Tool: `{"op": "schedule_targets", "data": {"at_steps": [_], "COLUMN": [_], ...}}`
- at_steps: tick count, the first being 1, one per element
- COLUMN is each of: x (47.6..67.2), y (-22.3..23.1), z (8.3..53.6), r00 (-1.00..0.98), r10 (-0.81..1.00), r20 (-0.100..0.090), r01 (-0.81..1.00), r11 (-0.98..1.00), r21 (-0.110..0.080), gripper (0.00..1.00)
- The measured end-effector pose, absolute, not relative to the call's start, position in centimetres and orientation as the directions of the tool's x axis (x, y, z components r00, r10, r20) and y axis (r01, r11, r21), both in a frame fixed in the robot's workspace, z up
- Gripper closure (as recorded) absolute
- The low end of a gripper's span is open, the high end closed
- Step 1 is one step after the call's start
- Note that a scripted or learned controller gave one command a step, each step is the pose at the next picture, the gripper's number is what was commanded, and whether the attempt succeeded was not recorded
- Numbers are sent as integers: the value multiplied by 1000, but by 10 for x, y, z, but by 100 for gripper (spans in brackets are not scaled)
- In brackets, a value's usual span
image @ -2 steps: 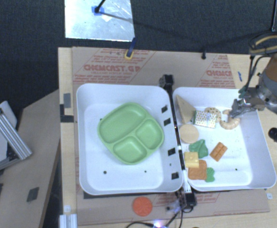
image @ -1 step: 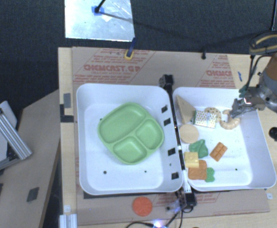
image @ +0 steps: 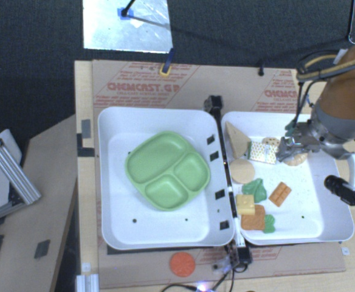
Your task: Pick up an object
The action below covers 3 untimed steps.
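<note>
Arm bent low, hand over right bin (rear).

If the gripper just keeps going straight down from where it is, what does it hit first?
Most likely the round tan cookie-like piece under the gripper, beside the speckled cracker. Depth is unclear from this slanted view.

Both bins look like smooth white plastic with a slight sheen. The green divided plate is matt plastic, kinda soft-looking. Bench top is brown cardboard or protective paper with red print on it, totally matt. There's a shiny crinkled foil-ish sheet up top, and the backdrop looks like dark rough carpet. The gripper is dull grey metal.
</note>
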<state>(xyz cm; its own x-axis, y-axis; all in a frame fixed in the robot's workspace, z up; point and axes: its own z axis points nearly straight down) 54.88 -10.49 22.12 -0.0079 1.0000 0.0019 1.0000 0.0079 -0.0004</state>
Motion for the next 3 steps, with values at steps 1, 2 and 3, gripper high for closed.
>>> {"op": "schedule_targets", "data": {"at_steps": [1, 2, 3], "x": [544, 536, 514], "y": [-60, -3, 24], "z": [222, 220, 214], "r00": [-9, -11, -8], "r10": [1000, 1000, 1000], "r20": [2, 2, 1], "r01": [1000, 1000, 1000], "r11": [9, 11, 8], "r21": [1, 0, -2], "gripper": [100, 100, 100]}}
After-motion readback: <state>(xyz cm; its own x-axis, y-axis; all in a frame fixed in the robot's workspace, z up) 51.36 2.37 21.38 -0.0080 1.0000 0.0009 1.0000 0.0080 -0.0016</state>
